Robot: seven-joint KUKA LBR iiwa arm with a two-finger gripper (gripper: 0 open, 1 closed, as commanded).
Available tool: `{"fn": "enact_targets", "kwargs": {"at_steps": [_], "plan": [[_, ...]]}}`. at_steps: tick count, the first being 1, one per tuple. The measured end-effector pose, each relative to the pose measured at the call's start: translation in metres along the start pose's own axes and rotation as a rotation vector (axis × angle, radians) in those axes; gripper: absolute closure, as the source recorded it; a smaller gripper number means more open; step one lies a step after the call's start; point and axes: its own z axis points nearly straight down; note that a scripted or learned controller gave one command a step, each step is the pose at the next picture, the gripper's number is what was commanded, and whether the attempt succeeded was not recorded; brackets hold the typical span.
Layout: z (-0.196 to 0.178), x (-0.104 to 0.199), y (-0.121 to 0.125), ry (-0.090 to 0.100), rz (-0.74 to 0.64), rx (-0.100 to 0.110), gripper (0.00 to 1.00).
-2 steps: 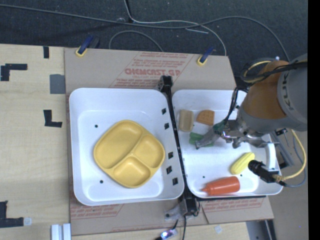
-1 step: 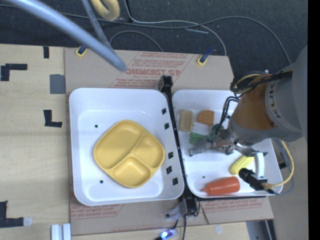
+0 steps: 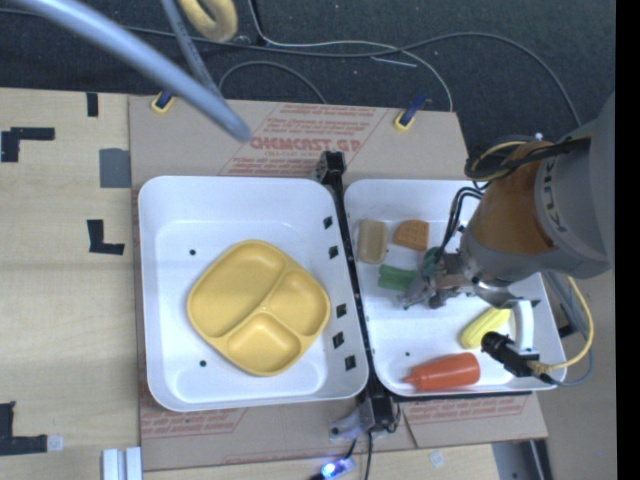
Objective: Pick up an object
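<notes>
My gripper (image 3: 428,288) is low in the right bin (image 3: 452,193), near its middle. A green object (image 3: 396,276) lies right against the gripper's left side; I cannot tell whether it is held. Behind it lie a beige block (image 3: 372,240) and an orange-brown piece (image 3: 410,234). A yellow object (image 3: 484,325) lies to the gripper's right, under the wrist. A red-orange bottle-shaped object (image 3: 443,372) lies along the bin's front wall.
A yellow divided plate (image 3: 259,306) takes up the middle of the left bin (image 3: 160,268). The arm's orange band (image 3: 510,218) hangs over the right bin's right half. Cables trail across the dark floor behind the bins.
</notes>
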Motion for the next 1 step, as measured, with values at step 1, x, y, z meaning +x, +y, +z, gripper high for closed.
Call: {"fn": "enact_targets", "kwargs": {"at_steps": [1], "plan": [[-0.046,0.0087,0.003,0.0,-0.001,-0.004,1.0]]}}
